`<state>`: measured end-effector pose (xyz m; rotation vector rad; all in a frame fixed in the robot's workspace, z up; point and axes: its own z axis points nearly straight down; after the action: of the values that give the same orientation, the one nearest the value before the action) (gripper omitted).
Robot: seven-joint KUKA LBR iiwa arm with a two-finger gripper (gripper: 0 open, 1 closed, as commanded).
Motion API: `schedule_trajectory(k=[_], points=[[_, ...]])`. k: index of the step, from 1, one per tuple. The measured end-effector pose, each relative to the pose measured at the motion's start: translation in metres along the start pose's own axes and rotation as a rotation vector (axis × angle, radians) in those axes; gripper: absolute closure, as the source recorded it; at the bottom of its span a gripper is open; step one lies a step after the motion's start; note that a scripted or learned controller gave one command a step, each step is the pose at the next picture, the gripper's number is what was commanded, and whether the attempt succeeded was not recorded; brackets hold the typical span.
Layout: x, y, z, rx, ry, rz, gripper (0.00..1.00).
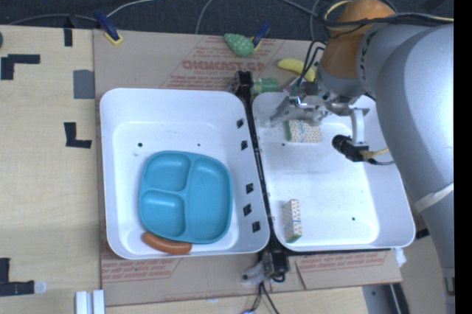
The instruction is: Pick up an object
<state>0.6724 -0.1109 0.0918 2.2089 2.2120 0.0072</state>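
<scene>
Arm over right bin, gripper at a speckled block; grasp unconfirmed.

Near edge, left bin (118, 158): hot dog (167, 243) at 6 o'clock, touching the blue tray (184, 196) just above it. Right bin (369, 224): small box (293, 219) at 7 o'clock, near the divider. Farther, at 11 o'clock of the same bin, speckled block (304, 131) lies directly under the gripper (301, 107); whether the fingers are released or clenched I cannot tell. Beyond the bins, on the bench (44, 158): banana (295, 67), then green toy (239, 44) at 12 o'clock.
</scene>
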Motion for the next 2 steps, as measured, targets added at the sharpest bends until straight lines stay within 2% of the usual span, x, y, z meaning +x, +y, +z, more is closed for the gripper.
schedule_trajectory(k=[1, 2], points=[[0.0023, -0.0022, -0.001, -0.005, -0.003, 0.0, 0.0], [-0.0037, -0.0001, 0.0006, 0.001, 0.004, -0.001, 0.0]])
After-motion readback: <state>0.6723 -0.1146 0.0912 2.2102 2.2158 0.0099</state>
